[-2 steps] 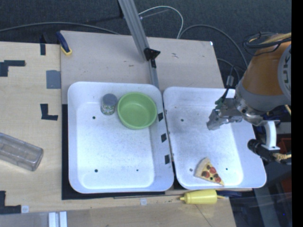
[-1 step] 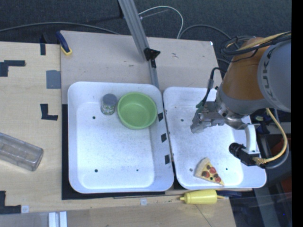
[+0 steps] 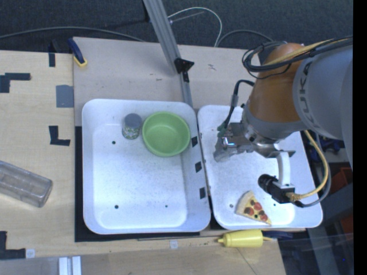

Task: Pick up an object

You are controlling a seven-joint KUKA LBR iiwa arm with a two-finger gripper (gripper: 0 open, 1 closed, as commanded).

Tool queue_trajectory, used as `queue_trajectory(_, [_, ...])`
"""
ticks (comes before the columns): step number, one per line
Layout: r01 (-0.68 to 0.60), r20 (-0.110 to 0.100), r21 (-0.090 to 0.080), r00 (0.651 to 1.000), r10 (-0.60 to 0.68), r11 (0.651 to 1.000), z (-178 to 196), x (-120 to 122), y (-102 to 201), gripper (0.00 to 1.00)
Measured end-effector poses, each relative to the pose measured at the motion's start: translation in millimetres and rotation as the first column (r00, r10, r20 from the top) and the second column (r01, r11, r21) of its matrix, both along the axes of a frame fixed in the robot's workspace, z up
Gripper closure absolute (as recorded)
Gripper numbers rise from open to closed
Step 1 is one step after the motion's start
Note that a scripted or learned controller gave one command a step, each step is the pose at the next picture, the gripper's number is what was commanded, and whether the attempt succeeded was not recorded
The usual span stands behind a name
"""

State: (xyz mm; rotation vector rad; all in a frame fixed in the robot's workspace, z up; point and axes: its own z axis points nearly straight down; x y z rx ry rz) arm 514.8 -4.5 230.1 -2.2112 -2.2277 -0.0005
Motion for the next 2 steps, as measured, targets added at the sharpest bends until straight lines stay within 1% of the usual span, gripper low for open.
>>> queue_trajectory(1, [0.0,-0.003,-0.002,1.0,0.0,1.0,-11.5,0.9,54.0,1.0])
queue_trajectory(2, [0.0,-0.002,-0.001,1.0,0.0,1.0,-15.1,0.5,102.3,1.0])
